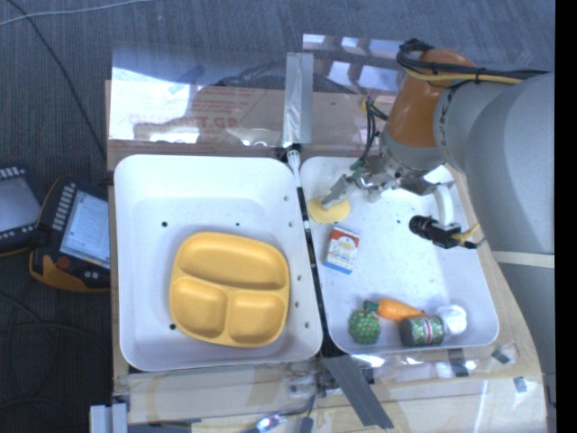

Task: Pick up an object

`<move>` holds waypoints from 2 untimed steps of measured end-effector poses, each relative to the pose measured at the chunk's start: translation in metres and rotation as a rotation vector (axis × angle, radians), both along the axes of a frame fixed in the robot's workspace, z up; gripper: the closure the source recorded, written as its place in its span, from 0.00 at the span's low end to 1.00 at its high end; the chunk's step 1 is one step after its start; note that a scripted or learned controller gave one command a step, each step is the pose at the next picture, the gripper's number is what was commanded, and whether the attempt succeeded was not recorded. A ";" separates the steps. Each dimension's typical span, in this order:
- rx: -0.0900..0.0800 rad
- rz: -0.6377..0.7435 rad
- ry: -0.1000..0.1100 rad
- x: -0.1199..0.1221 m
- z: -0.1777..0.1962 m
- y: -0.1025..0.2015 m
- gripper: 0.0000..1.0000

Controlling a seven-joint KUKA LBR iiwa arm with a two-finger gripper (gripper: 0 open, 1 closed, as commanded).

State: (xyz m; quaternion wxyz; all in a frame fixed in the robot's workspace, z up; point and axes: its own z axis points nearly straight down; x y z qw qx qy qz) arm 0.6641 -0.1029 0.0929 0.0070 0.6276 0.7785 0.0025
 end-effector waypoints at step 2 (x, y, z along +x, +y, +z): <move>-0.002 0.064 0.006 0.007 0.000 0.000 0.00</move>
